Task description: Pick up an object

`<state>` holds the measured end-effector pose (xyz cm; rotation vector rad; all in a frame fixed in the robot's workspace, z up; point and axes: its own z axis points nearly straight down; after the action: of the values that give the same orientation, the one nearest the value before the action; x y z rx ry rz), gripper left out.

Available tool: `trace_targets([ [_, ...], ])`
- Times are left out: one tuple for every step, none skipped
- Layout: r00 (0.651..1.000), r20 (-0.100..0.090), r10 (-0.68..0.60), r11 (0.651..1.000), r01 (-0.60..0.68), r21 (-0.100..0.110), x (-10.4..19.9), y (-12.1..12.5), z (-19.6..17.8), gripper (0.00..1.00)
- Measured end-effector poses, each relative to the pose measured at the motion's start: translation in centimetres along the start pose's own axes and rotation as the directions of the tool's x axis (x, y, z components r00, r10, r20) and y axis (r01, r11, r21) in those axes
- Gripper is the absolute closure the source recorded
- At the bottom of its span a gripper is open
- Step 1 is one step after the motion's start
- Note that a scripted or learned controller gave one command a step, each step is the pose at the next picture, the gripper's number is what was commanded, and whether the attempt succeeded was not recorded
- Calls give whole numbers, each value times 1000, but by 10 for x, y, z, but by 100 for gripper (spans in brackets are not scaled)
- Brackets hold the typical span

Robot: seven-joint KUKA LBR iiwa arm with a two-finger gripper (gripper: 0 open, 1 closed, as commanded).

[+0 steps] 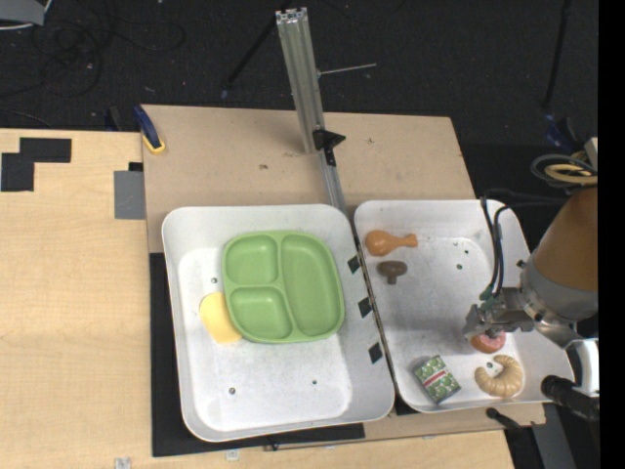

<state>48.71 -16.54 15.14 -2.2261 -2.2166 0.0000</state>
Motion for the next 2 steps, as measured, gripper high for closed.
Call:
trace_targets([
  [1000, 1, -1, 1000, 1, -3, -7, -1, -45, 100],
  [1000, 1, -5, 1000, 5, -2, -8, 0, -86, 100],
])
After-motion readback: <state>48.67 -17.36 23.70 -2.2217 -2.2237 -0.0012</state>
